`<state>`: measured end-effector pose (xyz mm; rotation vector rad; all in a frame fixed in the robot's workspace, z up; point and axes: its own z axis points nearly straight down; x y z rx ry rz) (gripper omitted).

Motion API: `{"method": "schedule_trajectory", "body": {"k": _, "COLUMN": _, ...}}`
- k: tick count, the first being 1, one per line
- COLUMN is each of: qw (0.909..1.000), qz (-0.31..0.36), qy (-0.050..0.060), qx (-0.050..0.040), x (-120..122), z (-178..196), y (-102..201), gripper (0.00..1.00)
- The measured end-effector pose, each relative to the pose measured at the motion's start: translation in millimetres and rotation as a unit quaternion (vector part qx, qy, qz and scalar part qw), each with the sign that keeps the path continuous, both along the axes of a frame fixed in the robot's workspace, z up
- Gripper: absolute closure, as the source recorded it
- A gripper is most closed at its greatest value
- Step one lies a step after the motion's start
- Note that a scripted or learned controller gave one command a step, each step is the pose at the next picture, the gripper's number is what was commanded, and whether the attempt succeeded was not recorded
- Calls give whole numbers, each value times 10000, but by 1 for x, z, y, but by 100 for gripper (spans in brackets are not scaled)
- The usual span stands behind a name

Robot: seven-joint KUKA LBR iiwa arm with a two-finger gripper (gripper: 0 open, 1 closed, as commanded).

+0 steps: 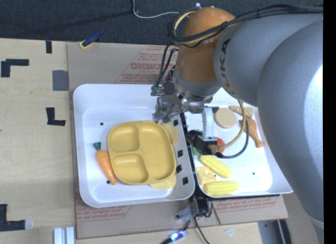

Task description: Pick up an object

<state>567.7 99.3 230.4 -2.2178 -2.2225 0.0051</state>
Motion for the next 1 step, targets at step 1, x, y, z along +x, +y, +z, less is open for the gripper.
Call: {"method": "schedule_trajectory", "body": {"k": 1, "qw": 10000, "qz": 5, "qy": -8, "qx": 2, "x": 15, "z": -6, "y": 9, "gripper": 100}}
